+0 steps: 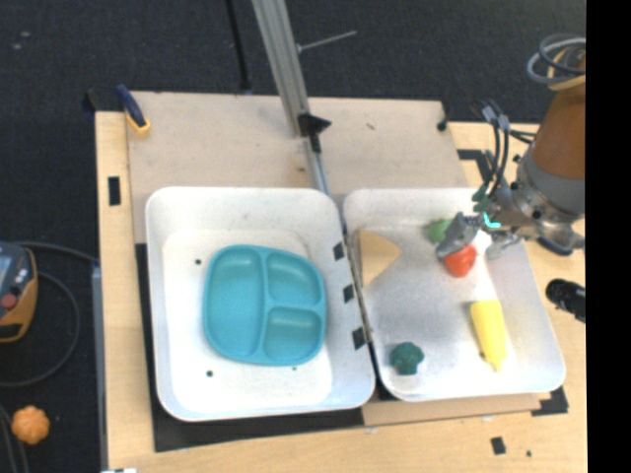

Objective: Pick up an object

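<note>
- The arm (557,146) comes in from three o'clock, and its gripper (468,236) hangs low over the right bin (523,363), up at about one o'clock inside it.
- The red object (459,260) sits right under the fingertips, a small green piece (438,231) touching it on the nine o'clock side. From here I can't tell whether the fingers are spread or pressed together, or whether anything is caught between them.
- My call: this is the grasp itself, and the red one looks like the target. To do it well the fingers should straddle it squarely, dropping clear of the green neighbour so it isn't nudged away, then close before any lift.
- Other candidates in that bin: a yellow object (489,333) at four o'clock, well apart; a dark green lump (406,358) at seven o'clock near the rim; a tan wedge (377,252) at ten o'clock against the dividing wall.
- The left bin (177,215) holds a teal divided plate (264,304), lying flat.
- Both bins rest on a pale wooden bench (197,136). A metal post (281,57) rises from twelve o'clock between them.
- The floor around is dark. A small orange ball (30,423) lies on it at eight o'clock, with cables and a device (15,289) at nine.
</note>
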Controlling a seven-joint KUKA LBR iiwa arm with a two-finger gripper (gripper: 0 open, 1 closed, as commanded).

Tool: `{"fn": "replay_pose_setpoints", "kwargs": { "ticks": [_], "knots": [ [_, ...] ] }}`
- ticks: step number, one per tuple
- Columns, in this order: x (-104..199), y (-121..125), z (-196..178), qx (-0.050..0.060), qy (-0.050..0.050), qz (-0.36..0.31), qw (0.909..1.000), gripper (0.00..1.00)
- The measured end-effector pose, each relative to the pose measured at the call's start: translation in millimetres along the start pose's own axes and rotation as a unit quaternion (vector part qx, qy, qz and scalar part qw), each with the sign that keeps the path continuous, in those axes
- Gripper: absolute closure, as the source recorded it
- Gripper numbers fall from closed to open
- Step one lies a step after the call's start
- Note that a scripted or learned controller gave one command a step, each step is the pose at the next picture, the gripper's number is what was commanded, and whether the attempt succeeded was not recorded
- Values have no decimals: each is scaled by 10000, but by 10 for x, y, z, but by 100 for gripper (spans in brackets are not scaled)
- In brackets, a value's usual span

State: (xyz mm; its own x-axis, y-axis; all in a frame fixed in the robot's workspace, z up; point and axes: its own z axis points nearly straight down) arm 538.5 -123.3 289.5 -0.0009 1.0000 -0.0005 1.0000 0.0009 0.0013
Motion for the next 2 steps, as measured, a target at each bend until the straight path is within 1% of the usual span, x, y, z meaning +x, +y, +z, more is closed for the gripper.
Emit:
{"fn": "replay_pose_setpoints", "kwargs": {
  "ticks": [1, 2],
  "knots": [
    [0, 2, -4, -5, -1, -1, 10000, 0],
    [15, 19, 420, 16, -3, 3, 10000, 0]
  ]
}}
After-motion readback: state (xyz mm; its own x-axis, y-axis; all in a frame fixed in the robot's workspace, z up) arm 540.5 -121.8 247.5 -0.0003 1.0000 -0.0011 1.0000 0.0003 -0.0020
